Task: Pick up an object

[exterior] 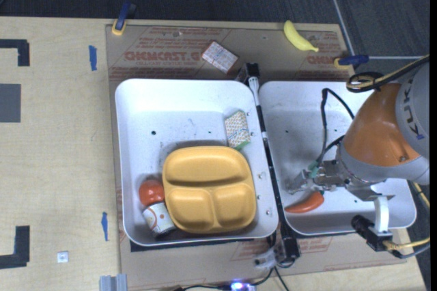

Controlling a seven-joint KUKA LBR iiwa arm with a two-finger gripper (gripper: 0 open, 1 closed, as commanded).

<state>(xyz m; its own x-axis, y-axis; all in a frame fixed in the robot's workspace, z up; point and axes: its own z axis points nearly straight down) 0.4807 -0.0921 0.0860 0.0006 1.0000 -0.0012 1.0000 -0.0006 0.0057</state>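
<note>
One orange pepper (305, 203) lies just below the jaws, whose state I cannot tell.

The wooden bench (54, 146) bears a cardboard sheet (171, 50), and on that sit two white bins, left (130, 146) and right (287, 105), touching side by side. A banana (299, 36) and a small patterned box (219, 57) lie on the cardboard behind the bins.

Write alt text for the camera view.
A grey-and-orange robot arm lowers its end effector into the right white bin, just above an orange chili pepper. The left bin holds a yellow divided tray, a small patterned packet and an orange-and-white toy.
</note>
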